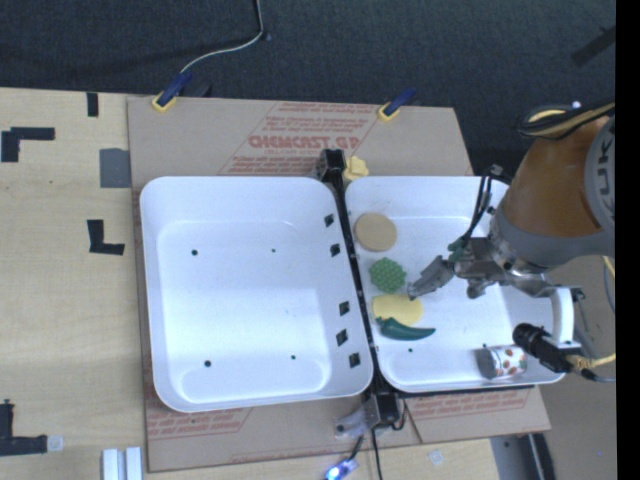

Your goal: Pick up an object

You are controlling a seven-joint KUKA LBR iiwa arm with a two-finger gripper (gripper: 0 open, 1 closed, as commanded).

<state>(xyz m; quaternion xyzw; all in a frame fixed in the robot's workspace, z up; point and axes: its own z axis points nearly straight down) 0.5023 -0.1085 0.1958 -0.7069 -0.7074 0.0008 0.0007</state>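
The right bin (440, 368) holds a tan round disc (376, 232), a green bumpy piece (387, 273), a yellow piece (397, 308), a dark green curved piece (408, 332) and a small can with red markings (500, 362). My gripper (428, 279) reaches in from the right, low over the bin. Its tips sit just right of the green bumpy piece and above the yellow piece. Nothing shows between the fingers.
The left bin (240, 288) lies beside the right one, with a black divider strip (345, 268) between them. Both rest on a cardboard sheet (290, 138). The arm's orange body (560, 188) hangs over the right bin's right side.
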